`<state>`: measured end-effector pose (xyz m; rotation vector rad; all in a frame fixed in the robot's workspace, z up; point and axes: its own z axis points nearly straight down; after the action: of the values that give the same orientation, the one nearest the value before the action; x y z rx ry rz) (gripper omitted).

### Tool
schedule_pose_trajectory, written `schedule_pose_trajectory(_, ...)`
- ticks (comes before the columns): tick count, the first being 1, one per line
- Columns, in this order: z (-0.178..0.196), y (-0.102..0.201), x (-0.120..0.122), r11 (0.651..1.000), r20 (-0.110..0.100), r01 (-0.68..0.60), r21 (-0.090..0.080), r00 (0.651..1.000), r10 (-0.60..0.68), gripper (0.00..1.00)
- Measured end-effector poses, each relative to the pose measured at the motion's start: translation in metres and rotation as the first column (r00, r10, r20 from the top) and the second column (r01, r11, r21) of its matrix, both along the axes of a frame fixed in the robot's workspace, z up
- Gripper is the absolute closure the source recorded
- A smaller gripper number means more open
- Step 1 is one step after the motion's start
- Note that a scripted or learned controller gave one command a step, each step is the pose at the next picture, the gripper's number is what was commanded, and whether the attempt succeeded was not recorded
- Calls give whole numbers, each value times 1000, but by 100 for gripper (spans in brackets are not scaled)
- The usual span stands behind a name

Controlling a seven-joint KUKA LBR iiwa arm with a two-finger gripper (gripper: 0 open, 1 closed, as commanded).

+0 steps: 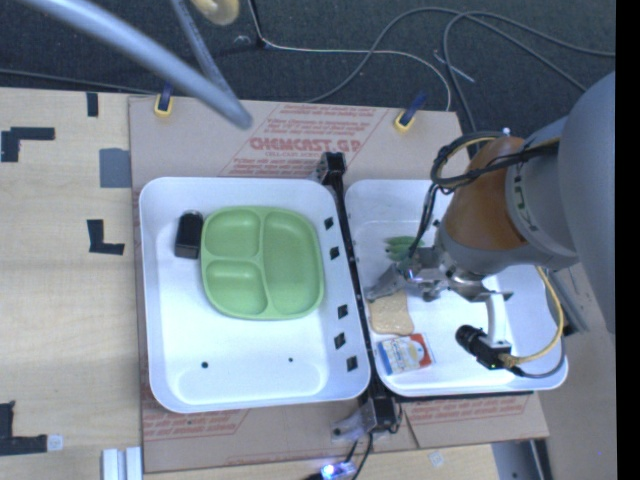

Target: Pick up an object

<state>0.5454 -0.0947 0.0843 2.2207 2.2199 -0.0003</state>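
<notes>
The arm (540,193) reaches over the right bin (540,373), and its gripper (405,278) sits low near that bin's left wall, just above a tan, bread-like piece (392,316). Whether the gripper is apart, together or clamped on anything cannot be told from this slant, since the wrist covers much of it. The main risk is a miss: the tan piece lies flat against the bin floor and close to the divider between the 2 bins, so a closing grip could slide over its top or push it against the wall instead of taking it. A small red-and-white packet (405,353) lies touching or just beside the tan piece on its near side, and it could be nudged or caught along with it. Something green (403,245) shows just beyond the gripper, partly hidden. The task's likeliest thing, the tan piece, lies directly below and slightly nearer the camera than the gripper. In the left bin (165,298) rest 1 green divided plate (263,263) and 1 small black block (188,235), well apart from the arm.
</notes>
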Motion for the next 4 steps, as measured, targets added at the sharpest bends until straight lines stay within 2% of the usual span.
schedule_pose_trajectory(1,14,-1,2,1000,7,0,-1,1000,0,100)
schedule_pose_trajectory(2,76,0,-1,1000,1,-1,1,1000,1,100)
schedule_pose_trajectory(3,126,1,10,1000,3,-2,1,1000,2,100)
schedule_pose_trajectory(4,179,1,11,1000,3,-2,0,1000,2,100)
